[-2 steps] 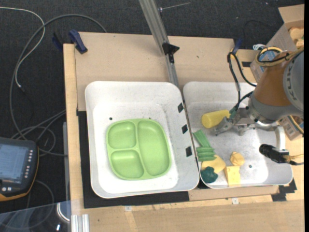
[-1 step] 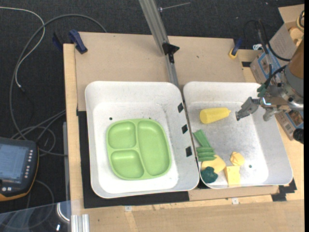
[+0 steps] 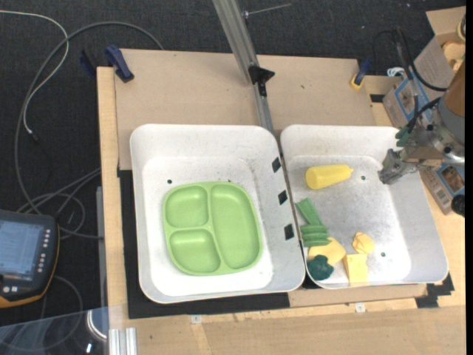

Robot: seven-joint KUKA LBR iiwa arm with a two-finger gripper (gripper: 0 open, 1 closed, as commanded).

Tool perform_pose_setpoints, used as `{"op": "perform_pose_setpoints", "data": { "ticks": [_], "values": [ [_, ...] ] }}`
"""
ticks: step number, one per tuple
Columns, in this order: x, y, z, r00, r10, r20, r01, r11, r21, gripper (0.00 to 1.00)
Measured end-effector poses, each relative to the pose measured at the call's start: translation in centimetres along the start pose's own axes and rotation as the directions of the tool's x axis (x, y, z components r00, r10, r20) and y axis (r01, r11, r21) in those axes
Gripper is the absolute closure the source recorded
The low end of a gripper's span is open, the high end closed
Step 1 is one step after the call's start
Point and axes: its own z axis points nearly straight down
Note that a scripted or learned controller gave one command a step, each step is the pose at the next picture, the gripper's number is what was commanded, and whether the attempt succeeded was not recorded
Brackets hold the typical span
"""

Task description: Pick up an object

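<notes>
Overhead, tool [image 3: 390, 170] hovers at right bin [image 3: 414, 220] edge – grip state unclear; yellow corn-like piece [image 3: 328, 176] well apart, green divided plate [image 3: 213, 228] in left bin [image 3: 148, 198].

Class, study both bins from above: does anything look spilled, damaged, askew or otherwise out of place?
Nothing looks spilled or broken. The green divided tray lies flat in the left bin. In the right bin, most toys crowd its near-left corner, with the yellow corn-like piece lying apart. The gripper sits at that bin's right rim.
</notes>
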Motion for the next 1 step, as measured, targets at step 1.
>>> {"op": "perform_pose_setpoints", "data": {
  "ticks": [1],
  "values": [
    [-3.47, 6.16, -2.38, 1.0, 0.001, 0.003, -0.001, 1.0, -0.005, 1.0]
  ]
}}
